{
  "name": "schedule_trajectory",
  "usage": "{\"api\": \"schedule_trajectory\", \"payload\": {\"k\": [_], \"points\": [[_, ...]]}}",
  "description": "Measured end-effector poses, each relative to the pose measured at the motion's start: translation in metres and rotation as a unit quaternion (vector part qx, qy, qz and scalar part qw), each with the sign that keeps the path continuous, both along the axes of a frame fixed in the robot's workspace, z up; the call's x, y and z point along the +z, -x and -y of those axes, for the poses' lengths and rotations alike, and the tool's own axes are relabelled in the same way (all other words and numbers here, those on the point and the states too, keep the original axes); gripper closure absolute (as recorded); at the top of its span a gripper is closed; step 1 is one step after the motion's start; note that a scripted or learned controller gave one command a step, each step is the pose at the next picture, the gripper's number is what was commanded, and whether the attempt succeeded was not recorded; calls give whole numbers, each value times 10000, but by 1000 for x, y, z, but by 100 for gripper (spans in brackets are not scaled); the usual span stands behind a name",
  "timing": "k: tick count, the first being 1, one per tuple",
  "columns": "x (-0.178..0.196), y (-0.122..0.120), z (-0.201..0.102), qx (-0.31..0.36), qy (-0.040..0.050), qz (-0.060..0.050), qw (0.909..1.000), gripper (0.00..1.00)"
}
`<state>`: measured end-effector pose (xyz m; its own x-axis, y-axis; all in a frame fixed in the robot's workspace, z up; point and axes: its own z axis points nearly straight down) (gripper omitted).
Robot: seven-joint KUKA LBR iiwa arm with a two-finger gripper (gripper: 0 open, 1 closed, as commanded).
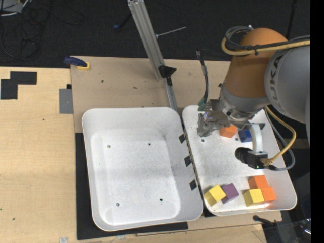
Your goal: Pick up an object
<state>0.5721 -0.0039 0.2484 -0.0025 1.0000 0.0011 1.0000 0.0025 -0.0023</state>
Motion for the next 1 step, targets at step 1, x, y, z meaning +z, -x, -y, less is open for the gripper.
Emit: {"api": "schedule_trajectory", "payload": {"k": [1], "points": [[-19, -15, -51, 6, 1, -5, 10000, 100]]}}
